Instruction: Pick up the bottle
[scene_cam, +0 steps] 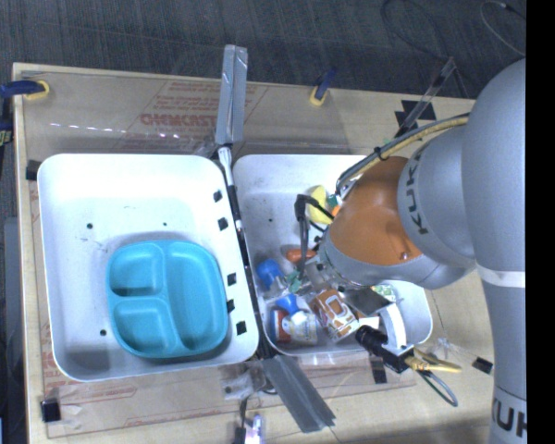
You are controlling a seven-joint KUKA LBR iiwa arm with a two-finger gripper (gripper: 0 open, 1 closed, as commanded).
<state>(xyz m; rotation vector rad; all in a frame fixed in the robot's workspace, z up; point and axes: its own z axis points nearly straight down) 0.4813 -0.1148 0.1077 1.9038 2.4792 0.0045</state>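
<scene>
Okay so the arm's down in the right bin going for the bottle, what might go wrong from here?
1. The right bin is crowded: the bottle lies among other small items, so the fingers may close on a neighbour instead.
2. The bottle sits near the bin's front wall, which could block a finger or let the bottle slide away.
3. The arm covers much of the bin from above, so the gripper itself is hidden and a miss would be hard to spot.

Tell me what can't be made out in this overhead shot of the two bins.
- Gripper: hidden in the camera view under the arm's orange band, so its state and anything it may hold cannot be told.
- Right bin: the arm covers much of its floor.
- Pile of items at the near side: too small and jumbled to name singly; which is the bottle is unclear.
- Left bin: blue tray hides the floor beneath.
</scene>
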